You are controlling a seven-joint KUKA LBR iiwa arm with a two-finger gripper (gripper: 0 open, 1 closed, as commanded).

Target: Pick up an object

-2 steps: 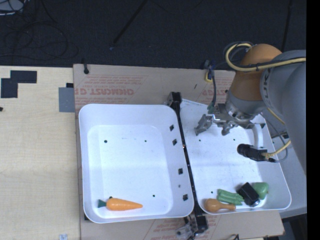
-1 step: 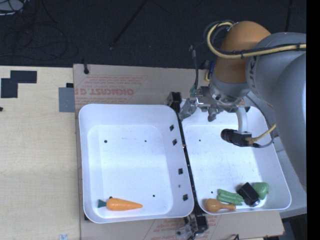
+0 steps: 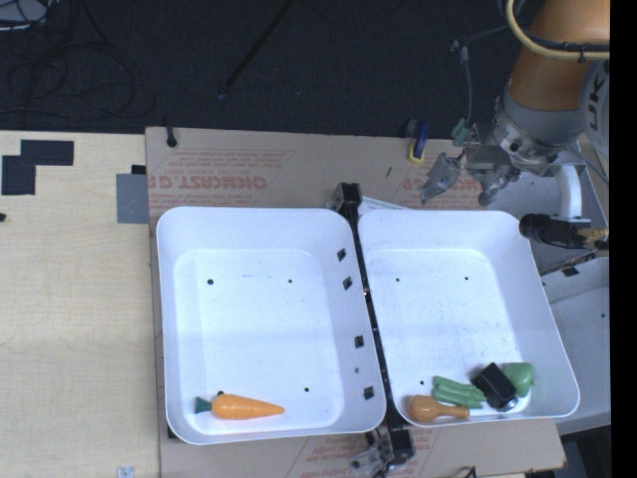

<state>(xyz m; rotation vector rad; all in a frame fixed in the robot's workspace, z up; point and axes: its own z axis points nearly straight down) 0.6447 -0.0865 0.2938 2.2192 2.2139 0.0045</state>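
Nearest the camera, the left bin (image 3: 254, 322) holds one toy carrot (image 3: 246, 407), lying flat along the front wall with its green end to the left. The right bin (image 3: 463, 312) holds a cluster in its front right corner: a tan, pear-shaped item (image 3: 436, 410), a green bean-like piece (image 3: 458, 393), a black block (image 3: 495, 386) and a rounded green item (image 3: 519, 375). The black block rests on or against the green pieces; the exact overlap is hard to resolve at this size. The two bins touch along a black centre strip (image 3: 358, 307). Both sit on a cardboard sheet (image 3: 259, 172) on the desk (image 3: 70, 297).

Farther back, the jaws (image 3: 468, 182) are spread apart and grip nothing. They hang past the rear wall of the right bin, well apart from all items. The orange band (image 3: 567, 38) sits above the grey wrist (image 3: 537, 132).
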